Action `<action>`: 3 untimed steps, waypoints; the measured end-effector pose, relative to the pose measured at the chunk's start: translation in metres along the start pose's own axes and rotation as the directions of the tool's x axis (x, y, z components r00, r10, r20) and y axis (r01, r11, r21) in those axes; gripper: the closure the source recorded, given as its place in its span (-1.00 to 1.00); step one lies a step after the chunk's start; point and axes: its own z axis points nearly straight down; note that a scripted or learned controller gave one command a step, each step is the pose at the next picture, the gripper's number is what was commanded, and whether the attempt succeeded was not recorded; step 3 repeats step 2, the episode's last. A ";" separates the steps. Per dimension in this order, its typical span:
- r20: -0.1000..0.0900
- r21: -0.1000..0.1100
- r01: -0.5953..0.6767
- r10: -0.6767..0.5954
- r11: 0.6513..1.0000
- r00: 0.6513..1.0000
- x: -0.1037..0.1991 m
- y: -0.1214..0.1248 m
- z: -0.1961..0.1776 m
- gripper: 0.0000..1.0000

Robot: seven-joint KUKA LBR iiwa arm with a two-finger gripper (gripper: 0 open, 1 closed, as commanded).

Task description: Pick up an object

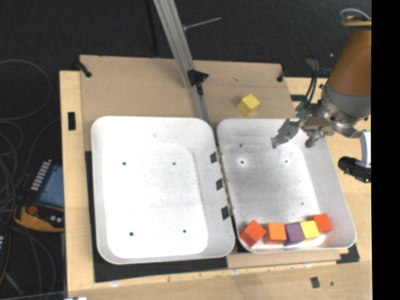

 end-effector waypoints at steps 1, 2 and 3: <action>-0.001 0.006 0.003 -0.003 1.000 1.000 0.043 -0.023 0.043 -1.00; -0.003 0.006 0.004 -0.004 1.000 1.000 0.107 -0.099 0.045 -1.00; -0.003 0.006 0.004 -0.004 1.000 1.000 0.107 -0.099 0.045 -1.00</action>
